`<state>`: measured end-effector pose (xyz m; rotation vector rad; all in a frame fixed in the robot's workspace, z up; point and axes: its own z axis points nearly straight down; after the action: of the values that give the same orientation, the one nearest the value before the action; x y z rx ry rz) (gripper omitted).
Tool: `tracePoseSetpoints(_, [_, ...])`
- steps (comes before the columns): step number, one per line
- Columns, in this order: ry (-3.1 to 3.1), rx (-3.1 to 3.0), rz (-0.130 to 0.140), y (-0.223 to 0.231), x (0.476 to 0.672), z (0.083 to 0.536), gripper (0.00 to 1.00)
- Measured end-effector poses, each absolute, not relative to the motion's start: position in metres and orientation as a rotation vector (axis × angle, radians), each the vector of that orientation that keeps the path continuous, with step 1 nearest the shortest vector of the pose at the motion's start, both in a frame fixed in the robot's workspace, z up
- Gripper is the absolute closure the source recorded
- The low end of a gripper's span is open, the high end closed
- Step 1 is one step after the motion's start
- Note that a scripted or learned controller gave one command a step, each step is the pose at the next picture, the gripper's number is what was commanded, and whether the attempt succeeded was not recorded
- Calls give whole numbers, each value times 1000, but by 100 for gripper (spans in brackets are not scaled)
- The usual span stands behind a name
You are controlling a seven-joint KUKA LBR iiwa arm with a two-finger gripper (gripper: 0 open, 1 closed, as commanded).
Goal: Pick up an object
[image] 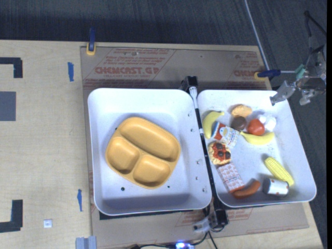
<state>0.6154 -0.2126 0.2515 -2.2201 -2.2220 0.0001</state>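
The right bin [301,160] holds several toy foods. A yellow banana [210,122] lies at its left wall beside a red and white carton [226,134]. A red tomato [256,126], a brown ball [239,122] and an orange bun [240,110] cluster at the far side. A corn cob [279,170], a sausage [247,189] and a white cup [277,188] lie near the front. My gripper [290,90] hangs beyond the bin's far right corner, above the bench and apart from all the objects.
The left bin [98,108] holds a tan three-compartment tray [142,150]. A pizza card [219,152] and a red packet [230,176] lie flat along the right bin's left side. A blue clamp [267,74] sits behind the right bin.
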Motion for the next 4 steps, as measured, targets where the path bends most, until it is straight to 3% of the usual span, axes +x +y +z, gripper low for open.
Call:
tracePoseSetpoints(1, [-2222,-2214,-13,-219,569,98,0])
tracePoseSetpoints(2, [-2229,-2222,-10,-222,570,110,100])
tracePoseSetpoints(3, [-2227,-2216,-13,-219,570,110,0])
tracePoseSetpoints(4, [-2231,-2220,-12,-220,571,120,100])
